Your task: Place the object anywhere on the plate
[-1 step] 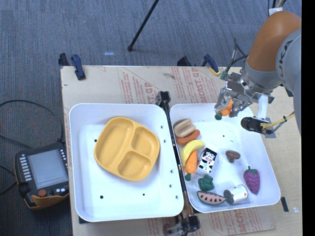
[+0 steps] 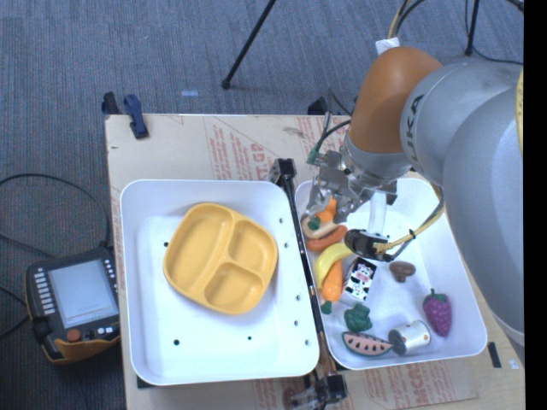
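Camera view puts you above a surface (image 2: 205, 139) carrying two white bins side by side. Your left bin (image 2: 141, 314) holds the yellow plate (image 2: 220, 258), a three-section dish lying flat, a little toward the bin's far edge, with nothing on it.

Your right bin (image 2: 457, 289) holds all the toys. Along its left wall, from the far end toward the near end, you see a small orange-and-green piece (image 2: 318, 222), a red-orange sausage (image 2: 326, 237), a banana (image 2: 332, 260) and a carrot (image 2: 331, 287), packed close and touching one another. Just beside the banana stands a black-and-white carton (image 2: 361, 280). Nearer the bin's near edge lie a green broccoli piece (image 2: 357, 318), a watermelon slice (image 2: 366, 343) and a silver can (image 2: 410, 337) on its side. A brown mushroom-like piece (image 2: 402, 271) and a purple strawberry (image 2: 438, 312) sit toward the right wall.

Your arm (image 2: 453, 118) comes in from the right, its orange band above the wrist, and the gripper (image 2: 335, 202) hangs over the far left corner of the right bin, right above the small orange piece and the sausage. You cannot tell from this angle how far the fingers are spread, or whether they have anything between them; the wrist and cabling hide them.

Off the surface's left edge, a teach pendant (image 2: 73, 301) lies on the carpet.
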Robot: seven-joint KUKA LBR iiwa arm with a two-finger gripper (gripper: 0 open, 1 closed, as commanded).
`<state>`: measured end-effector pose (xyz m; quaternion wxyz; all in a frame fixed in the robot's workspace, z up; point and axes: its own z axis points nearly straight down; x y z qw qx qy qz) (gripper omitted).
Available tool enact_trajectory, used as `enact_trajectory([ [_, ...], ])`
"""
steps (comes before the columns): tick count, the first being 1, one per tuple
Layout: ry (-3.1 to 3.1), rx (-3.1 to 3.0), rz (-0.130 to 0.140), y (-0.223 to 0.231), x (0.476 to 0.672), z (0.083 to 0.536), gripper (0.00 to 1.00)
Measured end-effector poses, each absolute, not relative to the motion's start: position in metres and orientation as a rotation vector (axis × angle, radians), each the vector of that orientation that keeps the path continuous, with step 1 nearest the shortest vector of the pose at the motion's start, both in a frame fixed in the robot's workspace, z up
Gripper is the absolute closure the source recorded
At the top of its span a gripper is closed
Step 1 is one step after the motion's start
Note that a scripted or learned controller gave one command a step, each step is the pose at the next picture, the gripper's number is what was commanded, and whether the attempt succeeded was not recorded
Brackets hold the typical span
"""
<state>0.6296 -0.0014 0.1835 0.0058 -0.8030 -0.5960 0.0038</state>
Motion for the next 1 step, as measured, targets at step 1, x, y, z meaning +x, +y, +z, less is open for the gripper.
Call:
enact_trajectory([
  [1,-1.57,-2.709,0.016,0.0878,0.6035,0.1852,1.0],
])
